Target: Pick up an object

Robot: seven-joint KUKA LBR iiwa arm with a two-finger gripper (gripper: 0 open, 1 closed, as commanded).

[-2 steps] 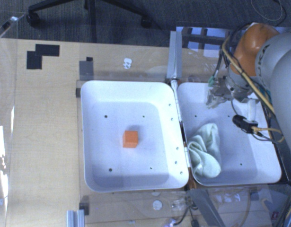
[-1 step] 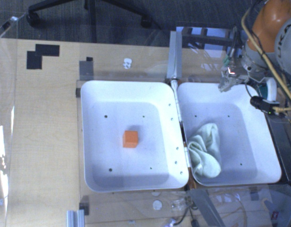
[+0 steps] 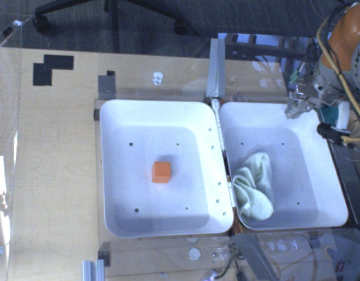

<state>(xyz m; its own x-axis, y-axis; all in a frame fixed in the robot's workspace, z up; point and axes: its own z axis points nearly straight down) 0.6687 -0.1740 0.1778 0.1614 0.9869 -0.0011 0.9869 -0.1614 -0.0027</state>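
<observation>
The arm (image 3: 347,37) came in from the right side of the view, and its jaws hung over the far right corner of the right bin (image 3: 311,157), close to the rim there. The jaws looked small and partly blurred against the white wall, so I could not tell if they were released or clenched, and nothing was seen between them. A pale cloth (image 3: 254,186) lay crumpled in the same bin, nearer to the camera than the jaws and a little toward the view's left of them, against the wall that this bin shares with its neighbour. The cloth and the jaws were well apart. An orange cube (image 3: 161,172) sat in the left bin (image 3: 127,122), near the middle of its floor, much further from the jaws than the cloth and on the other side of the divider between the bins. Both bins rested side by side on the wooden worktop (image 3: 51,157).
</observation>
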